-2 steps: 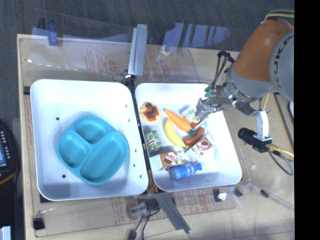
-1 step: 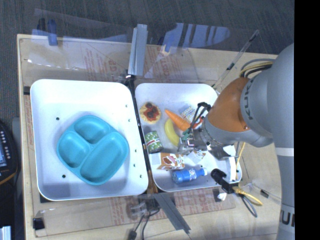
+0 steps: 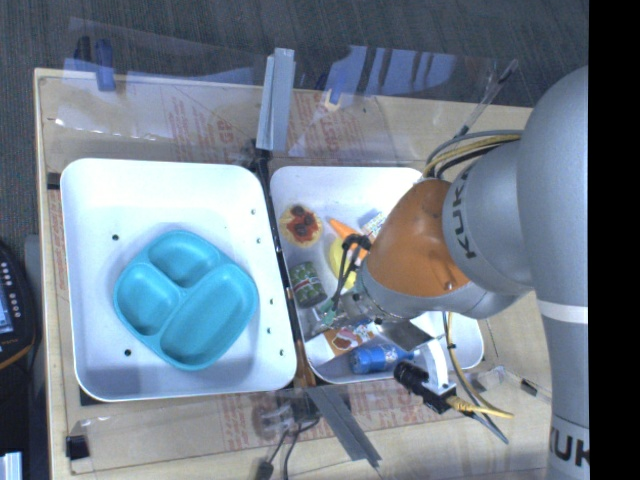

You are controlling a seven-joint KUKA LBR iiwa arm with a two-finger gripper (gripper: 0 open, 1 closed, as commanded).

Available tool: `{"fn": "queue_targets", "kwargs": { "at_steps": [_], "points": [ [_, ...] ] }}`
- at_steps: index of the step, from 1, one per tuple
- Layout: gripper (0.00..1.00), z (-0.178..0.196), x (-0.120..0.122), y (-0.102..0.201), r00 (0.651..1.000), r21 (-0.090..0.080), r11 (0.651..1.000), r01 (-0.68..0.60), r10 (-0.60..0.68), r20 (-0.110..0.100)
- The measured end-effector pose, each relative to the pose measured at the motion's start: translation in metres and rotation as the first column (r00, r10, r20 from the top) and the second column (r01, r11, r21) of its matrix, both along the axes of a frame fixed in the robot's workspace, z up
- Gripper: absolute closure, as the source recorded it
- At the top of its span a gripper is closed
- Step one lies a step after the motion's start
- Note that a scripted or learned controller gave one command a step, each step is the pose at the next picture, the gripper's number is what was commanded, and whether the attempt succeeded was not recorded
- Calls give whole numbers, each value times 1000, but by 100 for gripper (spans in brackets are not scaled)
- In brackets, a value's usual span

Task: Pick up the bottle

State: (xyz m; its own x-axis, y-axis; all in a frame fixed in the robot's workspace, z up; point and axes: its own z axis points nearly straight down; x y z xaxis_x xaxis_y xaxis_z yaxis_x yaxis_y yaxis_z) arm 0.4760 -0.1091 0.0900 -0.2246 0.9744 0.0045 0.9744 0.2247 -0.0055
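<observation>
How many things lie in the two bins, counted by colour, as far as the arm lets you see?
Blue: 2, a sectioned plate and a bottle.
Red: 1, a round toy.
Orange: 1, a carrot.
Green: 1, a can.
Total: 5 visible; the arm hides more.

The bottle (image 3: pixel 377 359), blue with a lighter end, lies on its side low in the frame, right of centre

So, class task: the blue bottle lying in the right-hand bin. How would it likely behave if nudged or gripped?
The bottle lies on its side near the right bin's front wall, so a nudge would probably roll it. It looks small, likely light. Its rounded body might slip between fingers. The arm hides the gripper.
</observation>
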Motion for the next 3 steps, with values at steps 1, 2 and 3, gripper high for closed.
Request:
{"fn": "queue_targets", "kwargs": {
  "at_steps": [1, 2, 3],
  "points": [
    [100, 42, 1, -54, 962, -3, 962, -273, 273, 6],
    [100, 139, 5, 26, 970, -4, 970, -242, 242, 6],
    [100, 156, 16, -57, 985, -6, 985, -172, 172, 8]
  ]
}}
